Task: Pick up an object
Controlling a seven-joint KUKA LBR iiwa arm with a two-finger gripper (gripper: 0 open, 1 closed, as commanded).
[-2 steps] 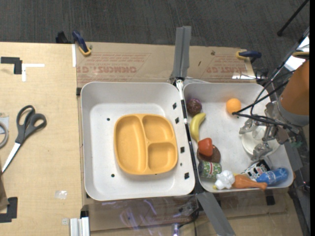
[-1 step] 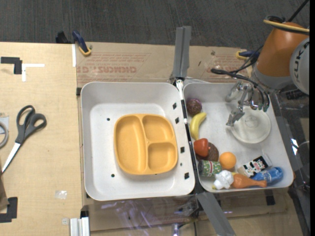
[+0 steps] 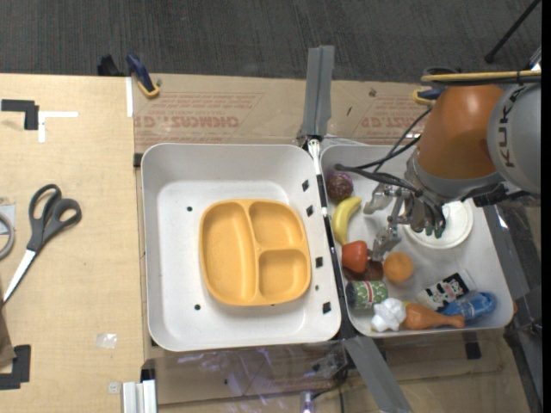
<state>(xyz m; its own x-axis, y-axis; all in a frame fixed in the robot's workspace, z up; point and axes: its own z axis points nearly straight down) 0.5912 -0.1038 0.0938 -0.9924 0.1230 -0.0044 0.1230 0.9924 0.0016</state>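
A cardboard-topped bench bears scissors; whether the fingers are apart is unclear.

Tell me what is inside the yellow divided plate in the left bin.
The yellow divided plate shows bare compartments, three of them, with nothing lying in any. The left bin floor under it is covered.

You see white left bin with yellow-orange divided plate. White right bin shows you yellow banana, dark purple fruit, red tomato, orange ball, green-labelled can, blue bottle. Your arm: grey, orange band. Black-handled scissors on tan bench.
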